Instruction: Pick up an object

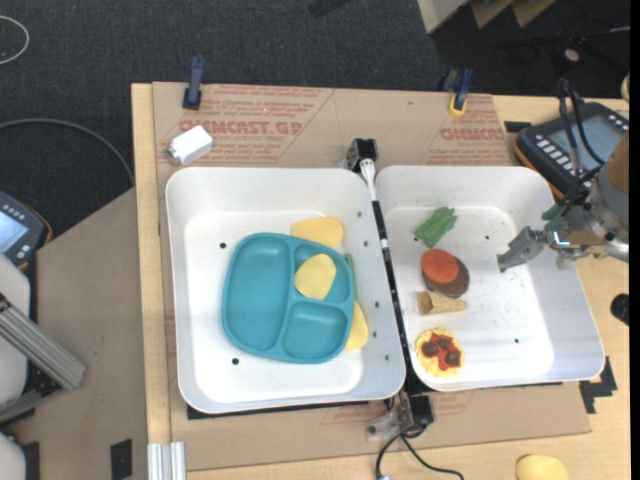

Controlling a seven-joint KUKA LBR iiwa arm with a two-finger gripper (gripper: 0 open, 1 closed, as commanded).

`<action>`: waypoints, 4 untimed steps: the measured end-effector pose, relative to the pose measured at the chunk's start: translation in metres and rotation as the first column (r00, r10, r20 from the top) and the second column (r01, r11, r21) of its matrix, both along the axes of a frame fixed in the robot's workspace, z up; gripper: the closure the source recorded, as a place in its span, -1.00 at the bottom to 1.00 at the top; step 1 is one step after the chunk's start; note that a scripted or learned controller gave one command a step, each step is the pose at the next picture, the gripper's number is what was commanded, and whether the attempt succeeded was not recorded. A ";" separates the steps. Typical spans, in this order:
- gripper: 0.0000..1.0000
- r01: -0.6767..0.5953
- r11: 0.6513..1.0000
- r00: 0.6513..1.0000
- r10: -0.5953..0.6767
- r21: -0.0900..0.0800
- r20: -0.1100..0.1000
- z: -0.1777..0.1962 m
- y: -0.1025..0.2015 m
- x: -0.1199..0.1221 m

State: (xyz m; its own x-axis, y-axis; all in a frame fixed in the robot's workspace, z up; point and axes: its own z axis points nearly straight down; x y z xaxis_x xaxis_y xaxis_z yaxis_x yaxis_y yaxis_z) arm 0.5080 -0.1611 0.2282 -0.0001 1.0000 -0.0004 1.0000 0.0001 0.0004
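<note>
The claw [515, 251] hangs over the right side of the right-hand bin [560, 358], reaching in from the right, with nothing visibly in its grasp; whether it is spread or closed cannot be told from this angle. The nearest pickable thing looks to be the orange-topped brown piece [444, 272], which lies just left of the claw and a little nearer the camera, with bare white floor between them. A green toy vegetable [436, 225] lies farther off, up and to the left, its long axis slanting from near-left to far-right. A small tan wedge [441, 306] sits touching or just beside the brown piece on its near side, and a yellow round topped with red and dark bits [440, 353] rests near the bin's near-left corner. A move leftward would likely meet the brown piece first; the tan wedge crowds its near side and might get nudged. In the left bin [190, 268], well apart, a teal divided tray [262, 298] lies with yellow pieces [316, 276] on and around it. A white clip-like item [190, 145] sits on the tabletop [260, 118] beyond.
</note>
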 end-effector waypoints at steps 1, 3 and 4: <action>1.00 -0.001 1.000 1.000 0.001 -0.001 0.003 0.011 0.000 0.001; 1.00 -0.004 1.000 1.000 0.004 -0.002 0.008 -0.115 -0.062 0.162; 1.00 -0.002 1.000 1.000 0.002 0.001 -0.003 -0.145 -0.062 0.158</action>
